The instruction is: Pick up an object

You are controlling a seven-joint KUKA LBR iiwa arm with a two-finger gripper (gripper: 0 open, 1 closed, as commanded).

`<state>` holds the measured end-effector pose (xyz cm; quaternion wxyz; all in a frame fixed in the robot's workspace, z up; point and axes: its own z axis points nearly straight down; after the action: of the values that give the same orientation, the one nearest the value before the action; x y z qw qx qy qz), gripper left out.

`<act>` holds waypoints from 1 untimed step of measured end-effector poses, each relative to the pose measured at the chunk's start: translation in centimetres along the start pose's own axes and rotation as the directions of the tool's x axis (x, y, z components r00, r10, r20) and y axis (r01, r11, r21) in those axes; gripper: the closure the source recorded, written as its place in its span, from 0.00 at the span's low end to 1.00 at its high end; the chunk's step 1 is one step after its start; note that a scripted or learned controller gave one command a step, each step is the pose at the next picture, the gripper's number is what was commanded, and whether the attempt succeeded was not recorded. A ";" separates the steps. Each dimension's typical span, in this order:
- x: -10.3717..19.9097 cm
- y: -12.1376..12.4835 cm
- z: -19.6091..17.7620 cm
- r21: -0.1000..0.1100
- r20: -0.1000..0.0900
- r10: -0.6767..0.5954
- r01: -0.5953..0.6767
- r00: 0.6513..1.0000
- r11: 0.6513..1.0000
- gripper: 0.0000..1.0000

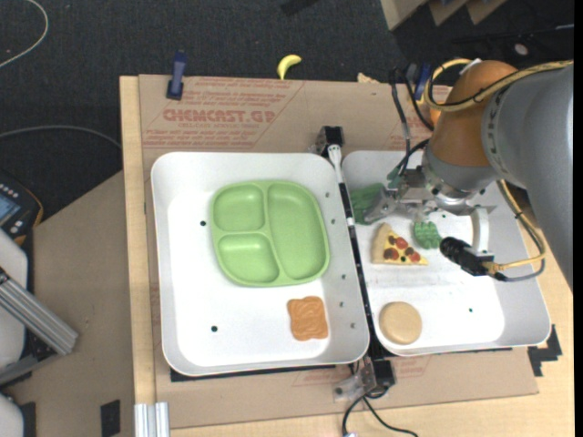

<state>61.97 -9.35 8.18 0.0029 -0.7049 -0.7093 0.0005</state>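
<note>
The gripper (pixel 414 209) hung low over the right bin (pixel 519 321), near the bin's far side. The big grey arm (pixel 537 144) with its orange band (pixel 466 107) covered much of it from above. I could not tell if the gripper was squeezed tight or let loose, and I could not see anything caught in it.

A toy pizza slice (pixel 397 247) lay flat in the bin just in front of the gripper, on the side near the camera. A small green toy (pixel 425 235) sat right by the pizza slice, very close under the gripper; it was maybe a little vegetable, but it was too small to be sure. A leafy green toy (pixel 364 203) lay just beside the gripper, on the side toward the other bin, against the bin wall. A round tan cookie (pixel 400 323) sat farther from the gripper, at the near edge of the same bin.

The left bin (pixel 182 244) was well apart from the gripper. In it lay a green plate (pixel 271 232) with three parts, and an orange waffle (pixel 308 318) lay near it on the camera side.

Both bins sat on a brown board (pixel 228 112) with red letters. A blue clip (pixel 176 76) and a small yellow thing (pixel 289 64) sat at the board's far edge, a long way from the gripper.
</note>
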 end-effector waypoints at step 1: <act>-0.2 -4.1 -0.3 0.001 0.001 0.008 -0.008 1.000 1.000 0.00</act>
<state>57.87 -9.53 8.46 0.0030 -0.7077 -0.7065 0.0013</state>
